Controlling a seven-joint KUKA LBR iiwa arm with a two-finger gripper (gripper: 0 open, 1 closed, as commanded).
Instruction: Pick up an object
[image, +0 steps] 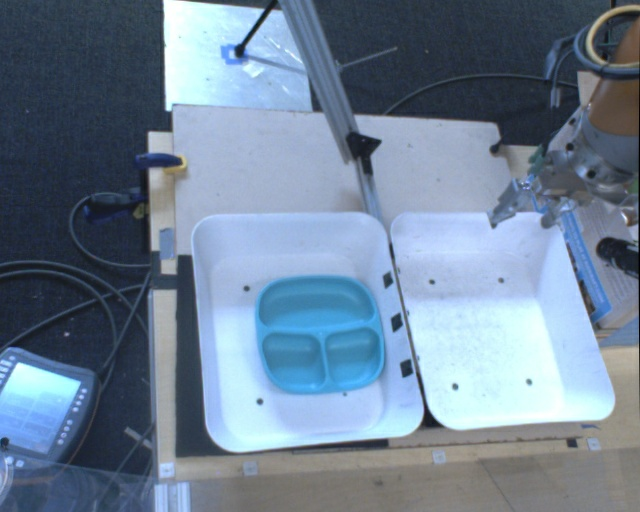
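Gripper (520, 218) hangs at the far right corner of the right bin (590, 345), just above its back rim. Its jaws stand apart with nothing between them. Above the jaws the grey wrist rises to an orange band on the arm (612, 100), which comes in from the right edge.

The tray (320, 333), a blue dish with three compartments, lies well apart from the jaws, far to their left and nearer the camera. It rests flat in the middle of the left bin (205, 300), clear of the walls on all sides. One long compartment runs along the tray's far side and two smaller ones sit side by side on its near side.

Directly below and in front of the jaws is the white floor of the right bin, which is speckled with fine dark grit. The two bins touch along their inner walls, left of the jaws.

Behind and to the left of the jaws a grey pole (330, 80) slants across the board (280, 160). Much farther left, past the left bin, a blue clamp (160, 160) grips the board's edge. A pendant (40, 400) with a lit screen lies on the dark floor among cables.
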